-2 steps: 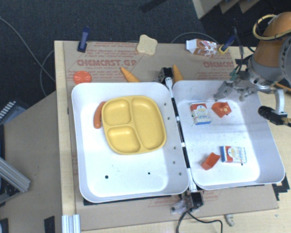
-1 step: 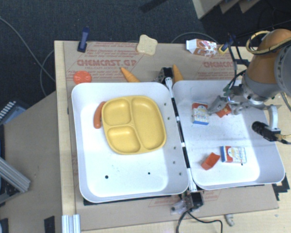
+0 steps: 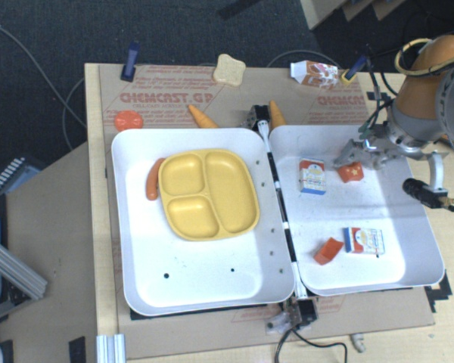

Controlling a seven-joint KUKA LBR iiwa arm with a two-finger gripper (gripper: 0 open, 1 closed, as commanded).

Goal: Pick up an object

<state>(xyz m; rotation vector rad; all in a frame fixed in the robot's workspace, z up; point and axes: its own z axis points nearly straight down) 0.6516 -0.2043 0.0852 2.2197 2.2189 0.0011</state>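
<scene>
Two white bins sit side by side on the cardboard-topped bench (image 3: 174, 89), arm reaching in from the right.
Left bin (image 3: 136, 233) holds a yellow divided plate (image 3: 209, 193) with a sausage (image 3: 153, 180) beside it; right bin (image 3: 408, 225) holds two small cartons (image 3: 312, 177) (image 3: 363, 240) and two red blocks (image 3: 352, 173) (image 3: 328, 250); the gripper (image 3: 363, 151) hovers just above the upper red block; whether it is open, I cannot tell.
</scene>
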